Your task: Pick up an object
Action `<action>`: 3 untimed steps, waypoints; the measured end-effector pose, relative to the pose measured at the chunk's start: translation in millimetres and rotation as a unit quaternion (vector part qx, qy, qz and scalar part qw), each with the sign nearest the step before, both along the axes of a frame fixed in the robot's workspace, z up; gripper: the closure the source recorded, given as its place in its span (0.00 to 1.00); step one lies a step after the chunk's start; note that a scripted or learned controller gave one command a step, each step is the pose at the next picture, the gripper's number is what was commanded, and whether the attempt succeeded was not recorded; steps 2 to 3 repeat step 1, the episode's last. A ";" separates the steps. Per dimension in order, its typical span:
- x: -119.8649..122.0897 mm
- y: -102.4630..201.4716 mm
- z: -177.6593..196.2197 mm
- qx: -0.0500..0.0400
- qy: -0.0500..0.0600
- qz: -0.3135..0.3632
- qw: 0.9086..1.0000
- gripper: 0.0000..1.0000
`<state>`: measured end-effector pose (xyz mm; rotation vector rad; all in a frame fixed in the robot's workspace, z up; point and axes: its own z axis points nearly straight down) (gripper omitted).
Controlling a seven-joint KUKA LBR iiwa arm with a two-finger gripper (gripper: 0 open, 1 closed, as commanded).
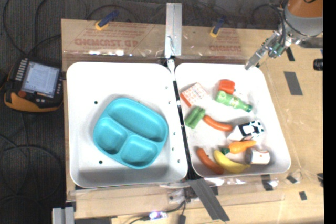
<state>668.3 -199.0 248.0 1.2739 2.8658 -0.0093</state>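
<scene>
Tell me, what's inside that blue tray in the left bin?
The blue tray shows three bare compartments, one large and two smaller. It lies tilted in the left bin. The bin floor beneath it is covered, so I cannot tell what is under it.

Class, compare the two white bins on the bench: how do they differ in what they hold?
The left bin holds one thing, a blue divided plate; the right bin holds many small things, among them a banana and a green bottle. The plate fills much of the left bin; the right bin's things lie scattered. Both bins are shallow and white.
</scene>
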 end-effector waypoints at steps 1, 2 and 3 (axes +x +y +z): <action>-35.9 56.6 -22.3 0.002 0.001 0.085 0.996 1.00; -35.9 56.6 -22.3 0.002 0.001 0.085 0.996 1.00; -35.9 56.6 -22.3 0.002 0.001 0.085 0.996 1.00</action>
